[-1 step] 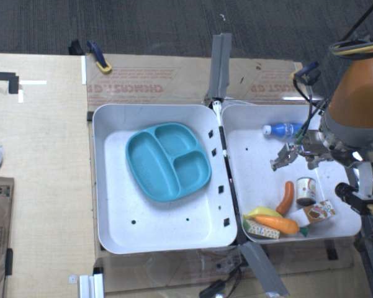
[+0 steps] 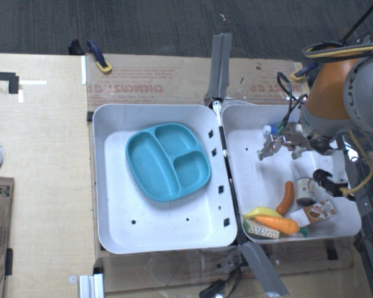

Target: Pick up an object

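Currently pincer (image 2: 268, 149) hangs over right bin (image 2: 248, 179), fingers spread, holding nothing; sausage (image 2: 286, 197) lies at its 5 o'clock, apart; carrot (image 2: 277, 224) beyond.

- Blue divided plate (image 2: 168, 161): smooth plastic, soft sheen.
- Two white bins (image 2: 112, 185): smooth plastic, slightly glossy.
- Worktop (image 2: 37, 166): pale wood, matt.
- Carrot (image 2: 277, 223) and sausage (image 2: 286, 198): glossy toy plastic.
- Hand (image 2: 270, 149): bare, shiny metal.
- Floor (image 2: 143, 11): dark, rough carpet.
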Motion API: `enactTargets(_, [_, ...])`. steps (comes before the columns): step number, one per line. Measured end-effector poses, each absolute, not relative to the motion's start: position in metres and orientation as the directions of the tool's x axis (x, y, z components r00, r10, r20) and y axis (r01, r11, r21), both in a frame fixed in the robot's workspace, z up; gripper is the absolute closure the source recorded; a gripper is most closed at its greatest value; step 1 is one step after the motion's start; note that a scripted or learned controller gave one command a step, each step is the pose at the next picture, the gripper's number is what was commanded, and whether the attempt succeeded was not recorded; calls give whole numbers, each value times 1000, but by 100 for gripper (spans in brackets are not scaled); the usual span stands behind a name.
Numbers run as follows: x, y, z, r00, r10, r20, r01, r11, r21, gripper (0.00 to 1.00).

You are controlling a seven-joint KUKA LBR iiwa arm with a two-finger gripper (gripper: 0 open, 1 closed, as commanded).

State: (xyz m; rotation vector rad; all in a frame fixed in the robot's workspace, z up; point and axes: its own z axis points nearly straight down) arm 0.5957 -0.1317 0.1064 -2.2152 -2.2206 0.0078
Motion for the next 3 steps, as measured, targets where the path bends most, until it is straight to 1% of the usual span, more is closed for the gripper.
enactTargets(1, [654,-147,85,59,998,2,998,-59,-23,0])
enactTargets(2, [652,-151,90,56,998,-5,998,-56,-32,100])
enactTargets(3, [629,-196,152,-35,999,-1,999,35,-3,100])
